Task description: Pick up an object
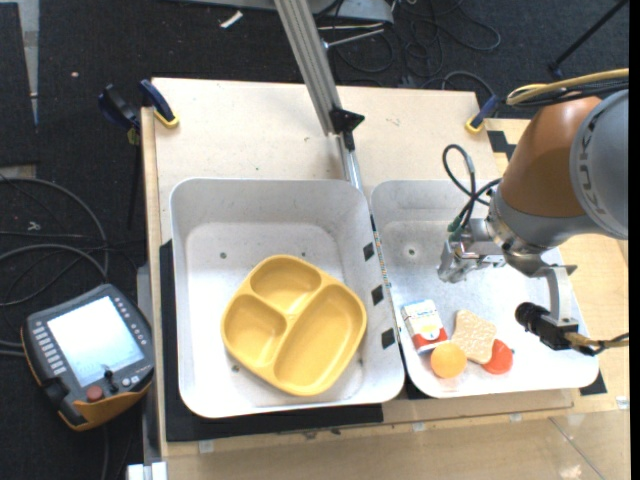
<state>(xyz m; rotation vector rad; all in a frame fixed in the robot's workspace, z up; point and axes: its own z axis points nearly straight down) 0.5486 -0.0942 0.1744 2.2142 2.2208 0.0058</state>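
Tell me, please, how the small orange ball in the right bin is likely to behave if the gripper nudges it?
The orange ball looks round and smooth, so it would probably roll. It touches the cracker-like piece and sits beside the small carton, which may block it.

One fixed camera looks down at a slant from above the bench (250, 118); both white bins (200, 218) lie mid-frame, well below it; the arm (560, 178) enters right of them.

From my console: bare floor lies behind the carton (424, 324) in the right bin (420, 200); cracker (476, 335) and orange ball (448, 359) crowd beside it.
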